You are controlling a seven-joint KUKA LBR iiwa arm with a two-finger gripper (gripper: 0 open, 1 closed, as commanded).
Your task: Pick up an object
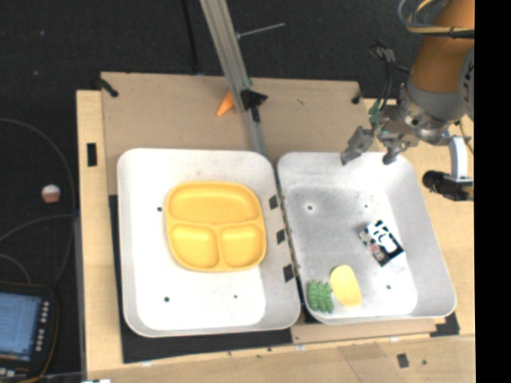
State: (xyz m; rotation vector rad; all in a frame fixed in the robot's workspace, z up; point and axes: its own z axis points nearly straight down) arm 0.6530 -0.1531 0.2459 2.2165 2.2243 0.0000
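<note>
Taking the right bin (pixel 299 170) as our landmark, we see a green toy (pixel 321 295) and a yellow piece (pixel 346 286) at its near edge, then a black-and-white object (pixel 380 242) lying diagonally mid-bin. Our gripper (pixel 370 151) hovers over the far rim, fingers spread and empty, so every candidate lies nearer the camera than it.

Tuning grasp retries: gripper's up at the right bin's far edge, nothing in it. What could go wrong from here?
1. The gripper hangs open at the right bin's far rim; a descent there could clip the rim.
2. The yellow object and the green object touch in the near corner by the wall; the fingers may jam or grab both.
3. The black-and-white object lies flat and tilted; a misaligned pinch could slip off.
</note>
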